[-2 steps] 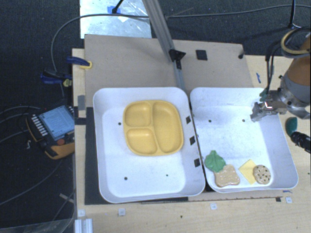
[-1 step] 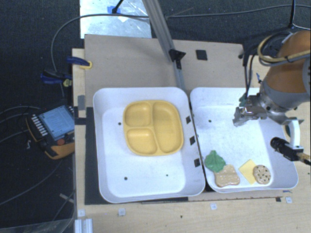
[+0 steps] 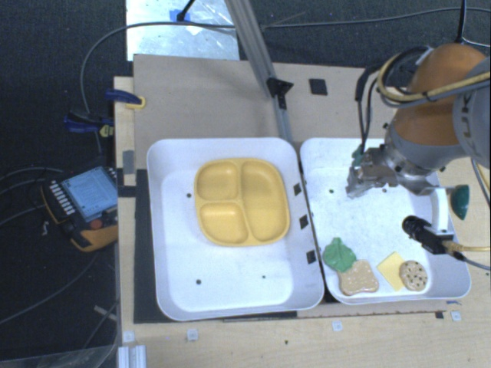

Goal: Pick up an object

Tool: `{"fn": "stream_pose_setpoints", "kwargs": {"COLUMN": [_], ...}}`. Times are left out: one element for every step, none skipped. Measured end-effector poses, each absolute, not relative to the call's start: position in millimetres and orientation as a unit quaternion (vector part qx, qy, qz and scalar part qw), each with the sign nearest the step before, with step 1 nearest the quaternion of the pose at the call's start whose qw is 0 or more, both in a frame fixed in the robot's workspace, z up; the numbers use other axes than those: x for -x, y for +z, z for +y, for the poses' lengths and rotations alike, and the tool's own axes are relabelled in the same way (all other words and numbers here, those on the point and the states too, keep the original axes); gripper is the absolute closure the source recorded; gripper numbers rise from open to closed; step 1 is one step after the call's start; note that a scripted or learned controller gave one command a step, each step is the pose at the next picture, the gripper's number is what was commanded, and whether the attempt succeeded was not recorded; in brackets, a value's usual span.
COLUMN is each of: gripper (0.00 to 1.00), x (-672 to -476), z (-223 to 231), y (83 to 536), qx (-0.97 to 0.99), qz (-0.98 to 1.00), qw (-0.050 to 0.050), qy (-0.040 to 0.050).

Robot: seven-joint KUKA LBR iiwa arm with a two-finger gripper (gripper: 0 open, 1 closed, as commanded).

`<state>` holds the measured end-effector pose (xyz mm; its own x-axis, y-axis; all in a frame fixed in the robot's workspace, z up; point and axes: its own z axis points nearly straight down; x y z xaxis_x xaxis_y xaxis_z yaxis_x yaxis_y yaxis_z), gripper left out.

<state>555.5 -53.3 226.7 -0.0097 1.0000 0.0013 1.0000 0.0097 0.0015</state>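
Right bin (image 3: 460,282), near corner: green leafy piece (image 3: 338,254), tan toast slice (image 3: 358,280), yellow cheese wedge (image 3: 390,270), speckled cookie (image 3: 413,275), clustered. End effector (image 3: 360,181) hovers above bin's far-left, nothing held; open/closed unclear. Yellow sectioned tray (image 3: 242,202) in left bin (image 3: 176,282).

Left bin (image 3: 165,228) has the divided plate (image 3: 242,202) sitting in it, right bin (image 3: 460,282) has four food bits (image 3: 374,267) along its near edge
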Motion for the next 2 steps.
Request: {"fn": "stream_pose_setpoints", "kwargs": {"gripper": [1.0, 1.0], "x": [-553.9, -536.6], "z": [3.9, 58.8], "y": [231.6, 220.8], "qx": [-0.703, -0.703], "qz": [0.711, 0.711], "qw": [0.0, -0.001], "qy": [0.0016, 0.0005]}}
